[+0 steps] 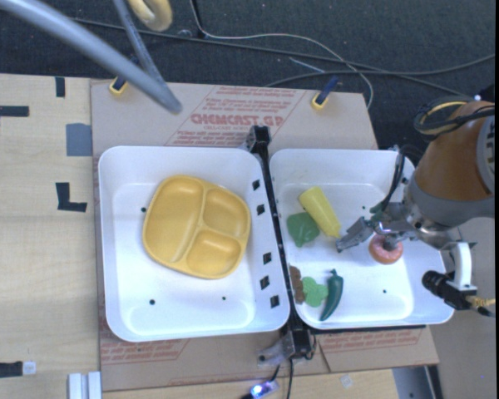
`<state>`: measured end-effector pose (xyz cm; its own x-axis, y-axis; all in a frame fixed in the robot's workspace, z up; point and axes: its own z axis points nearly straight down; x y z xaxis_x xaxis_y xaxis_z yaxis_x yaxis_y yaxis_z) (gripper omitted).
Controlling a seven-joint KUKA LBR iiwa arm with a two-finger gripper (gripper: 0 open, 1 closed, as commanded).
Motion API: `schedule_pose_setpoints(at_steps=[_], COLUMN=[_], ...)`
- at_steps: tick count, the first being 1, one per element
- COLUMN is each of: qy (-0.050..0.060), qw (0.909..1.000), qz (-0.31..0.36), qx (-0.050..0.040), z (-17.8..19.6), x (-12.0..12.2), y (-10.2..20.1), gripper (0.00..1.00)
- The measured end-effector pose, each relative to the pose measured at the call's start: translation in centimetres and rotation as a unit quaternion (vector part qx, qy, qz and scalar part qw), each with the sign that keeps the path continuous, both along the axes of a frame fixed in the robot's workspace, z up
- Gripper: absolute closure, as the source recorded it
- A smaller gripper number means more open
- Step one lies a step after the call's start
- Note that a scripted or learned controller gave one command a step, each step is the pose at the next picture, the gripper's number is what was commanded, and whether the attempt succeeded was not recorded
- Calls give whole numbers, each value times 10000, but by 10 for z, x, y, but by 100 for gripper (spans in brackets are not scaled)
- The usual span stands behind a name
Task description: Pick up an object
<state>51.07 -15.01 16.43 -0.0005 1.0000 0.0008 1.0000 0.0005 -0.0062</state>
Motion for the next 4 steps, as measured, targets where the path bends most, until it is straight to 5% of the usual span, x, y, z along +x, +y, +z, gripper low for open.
schedule_pose_setpoints(at_steps=[1,2,4], qy=[7,-10,-58], qw=[10000,10000,10000], qz=[4,7,5], qx=[5,4,-13], z=[-62,-49,58], x=[0,1,1], y=[8,8,7], gripper=[0,100,100])
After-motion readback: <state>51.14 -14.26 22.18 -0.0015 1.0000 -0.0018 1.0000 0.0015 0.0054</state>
